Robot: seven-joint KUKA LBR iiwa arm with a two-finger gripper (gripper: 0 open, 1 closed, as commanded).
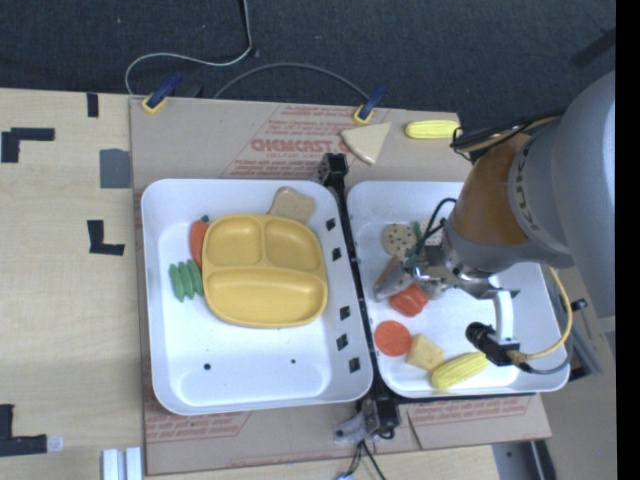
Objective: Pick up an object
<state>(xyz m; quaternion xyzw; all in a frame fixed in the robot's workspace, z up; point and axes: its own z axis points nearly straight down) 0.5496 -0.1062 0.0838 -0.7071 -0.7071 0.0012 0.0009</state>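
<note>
My gripper (402, 278) is low in the right bin (530, 268), at its left middle, under the grey arm and orange wrist band. A red piece (408, 302) lies directly below it, touching or nearly touching the tip. Just above it lies a speckled cookie (399, 237). Nearer the bin's front are an orange-red disc (393, 339), a pale yellow cube (424, 352) and a yellow corn cob (459, 370). Nothing is visibly lifted off the bin floor.
The left bin (250, 368) holds a yellow divided plate (265, 270), a bread slice (292, 204), a red-orange carrot (198, 238) and a green pod (184, 280). Beyond the bins lie a tan wedge (365, 144) and a second corn cob (431, 128). A black divider (345, 268) separates the bins.
</note>
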